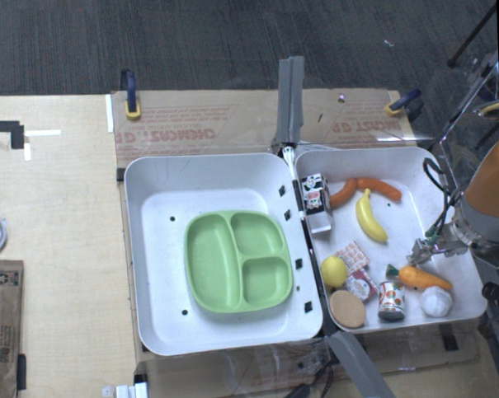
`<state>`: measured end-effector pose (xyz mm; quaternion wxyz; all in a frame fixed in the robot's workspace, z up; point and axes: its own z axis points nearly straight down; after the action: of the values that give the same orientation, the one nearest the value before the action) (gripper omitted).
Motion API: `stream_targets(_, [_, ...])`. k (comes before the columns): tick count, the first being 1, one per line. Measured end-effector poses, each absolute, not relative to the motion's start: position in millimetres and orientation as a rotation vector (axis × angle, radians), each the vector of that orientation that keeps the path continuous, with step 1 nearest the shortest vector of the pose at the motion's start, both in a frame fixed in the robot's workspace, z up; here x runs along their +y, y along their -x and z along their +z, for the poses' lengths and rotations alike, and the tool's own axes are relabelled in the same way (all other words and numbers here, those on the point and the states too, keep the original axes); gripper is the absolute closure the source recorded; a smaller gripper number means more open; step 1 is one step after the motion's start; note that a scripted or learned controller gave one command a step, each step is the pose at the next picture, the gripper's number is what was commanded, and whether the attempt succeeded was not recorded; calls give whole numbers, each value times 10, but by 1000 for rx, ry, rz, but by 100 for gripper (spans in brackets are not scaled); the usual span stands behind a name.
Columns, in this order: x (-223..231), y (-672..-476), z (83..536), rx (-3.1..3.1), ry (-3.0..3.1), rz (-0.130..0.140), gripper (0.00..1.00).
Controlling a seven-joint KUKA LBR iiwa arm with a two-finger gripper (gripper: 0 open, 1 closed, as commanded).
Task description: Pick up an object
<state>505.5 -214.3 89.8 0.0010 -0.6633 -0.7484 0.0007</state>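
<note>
Left bin (145,264): one shallow white bin, holding a single green plate (238,261) with three compartments; the plate lies flat near the bin's middle.

Right bin (413,155): one shallow white bin, touching the left bin along the shared divider; it holds all the small things.

Sausages (366,188): a curved orange-red link at the far side of the right bin, just above the banana.

Banana (370,218): one, yellow, lying just below the sausages.

Milk carton (315,201): one, small, with black-and-white print, beside the divider to the banana's left.

Lemon (333,271): one, yellow, below the carton and down-left of the banana.

Packet (351,255): one, red-and-white print, touching the lemon's right side.

Cookie (348,309): one round tan disc, below the lemon.

Cans (391,301): two small tins, one upright below the banana, one on its side between cookie and upright tin.

Carrot (424,277): one, orange with a green tip, down-right of the banana.

White ball (436,302): one, just below the carrot.

Gripper (427,246): low over the right bin's right side, just above the carrot; whether its fingers are apart or together cannot be told.

Arm (485,194): grey with an orange band, to the banana's right.
</note>
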Motion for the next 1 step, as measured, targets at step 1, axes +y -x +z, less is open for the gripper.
stream_targets(1, [-1532,-5254,2035,-1933,2474,6,100])
